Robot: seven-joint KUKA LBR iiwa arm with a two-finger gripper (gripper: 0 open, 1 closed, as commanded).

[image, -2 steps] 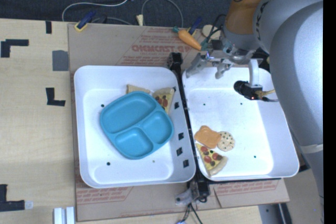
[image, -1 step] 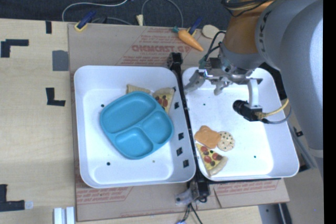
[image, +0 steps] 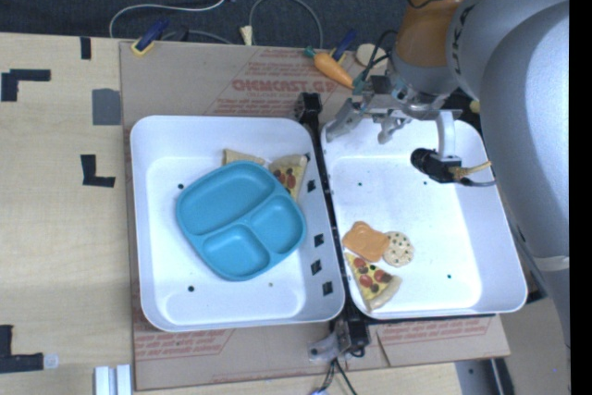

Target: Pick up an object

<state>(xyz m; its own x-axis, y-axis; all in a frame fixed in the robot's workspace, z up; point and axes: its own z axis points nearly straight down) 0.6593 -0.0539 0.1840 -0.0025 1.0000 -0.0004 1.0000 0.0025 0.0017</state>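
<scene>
While end effector point(image: 370, 123) hovers, toast point(image: 365, 241) lies apart.

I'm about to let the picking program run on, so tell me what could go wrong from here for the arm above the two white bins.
The gripper hangs over the right white bin's far rim, away from the toy food, so a grasp here may close on nothing. The orange toast piece, the round cookie and the pizza slice lie touching, so one may drag another. The blue divided plastic plate partly covers another slice.

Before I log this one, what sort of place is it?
Probably a robot lab's grasping test bench: two white bins on cardboard, toy food and a blue tray inside, the arm above, loose cables behind.
</scene>
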